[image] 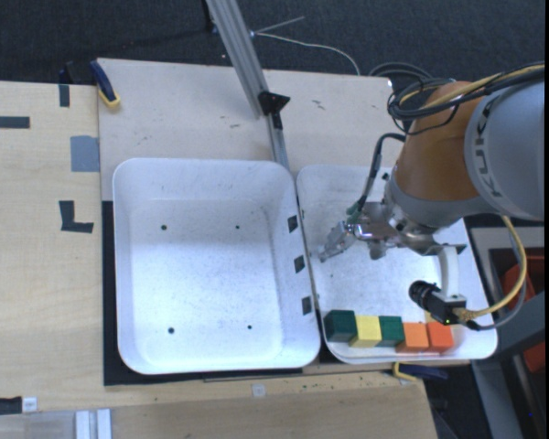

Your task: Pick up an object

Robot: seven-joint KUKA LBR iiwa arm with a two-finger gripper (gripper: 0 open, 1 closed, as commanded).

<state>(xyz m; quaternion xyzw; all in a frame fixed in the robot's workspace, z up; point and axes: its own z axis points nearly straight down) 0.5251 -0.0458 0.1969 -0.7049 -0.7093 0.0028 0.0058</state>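
A row of small blocks lies along the front wall of the right bin (pixel 343 190): a dark green block (pixel 340 325), a yellow block (pixel 368 329), a green block (pixel 390 326), an orange block (pixel 414 336) and a red-orange block (pixel 439 337). My gripper (pixel 328 248) hangs over the left part of the right bin, close to the wall shared with the left bin. It is above and behind the dark green block, apart from the row. The grey and orange arm (pixel 448 172) covers the bin's right side.
The left bin (pixel 121 245) sits beside the right one. A slanted metal rail (pixel 244 58) runs from the top down to the bins' shared wall. A blue and yellow clamp (pixel 104 84) lies at the back left. Cables (pixel 494 309) hang near the right bin's front corner.
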